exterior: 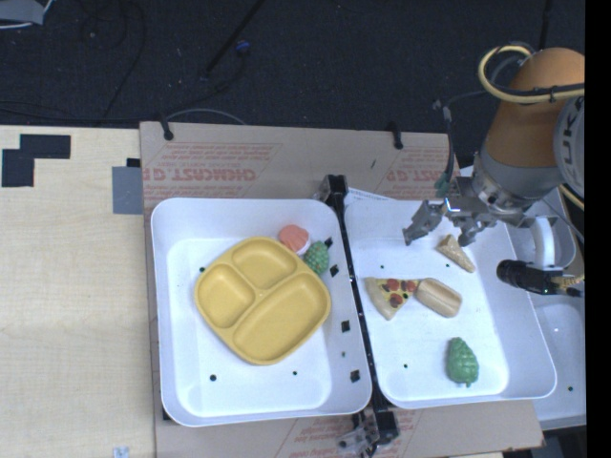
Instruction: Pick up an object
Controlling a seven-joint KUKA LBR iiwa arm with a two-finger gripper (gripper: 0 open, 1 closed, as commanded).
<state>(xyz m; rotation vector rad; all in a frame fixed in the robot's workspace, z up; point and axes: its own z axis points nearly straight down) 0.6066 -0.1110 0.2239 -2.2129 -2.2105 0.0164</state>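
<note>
1. The arm is reaching in over the right bin [535,389], and its gripper [449,222] is hanging above that bin's far edge with its two fingers spread apart and nothing between them.

2. A tan wedge-shaped piece [456,252] is lying just beside the nearer finger, close to the bin's far right corner. It looks like the likeliest target, though I am judging that from closeness alone.

3. Toward the middle of the same bin, a pizza slice [389,295] and a bread roll [438,297] are sitting side by side, nearly touching; a grasp there would risk knocking one against the other.

4. A green leafy toy [462,361] is resting alone near the bin's near right corner, well apart from everything else, so it would be the easiest to take cleanly.

5. In the left bin [181,389], a yellow divided plate [263,299] is filling the centre, and a pink piece [293,237] and a small green piece [317,256] are tucked between the plate and the far right corner.

6. The fingers seem to be above the floor of the bin, though the slanted view makes the height hard to read; nothing is lifted yet.
</note>
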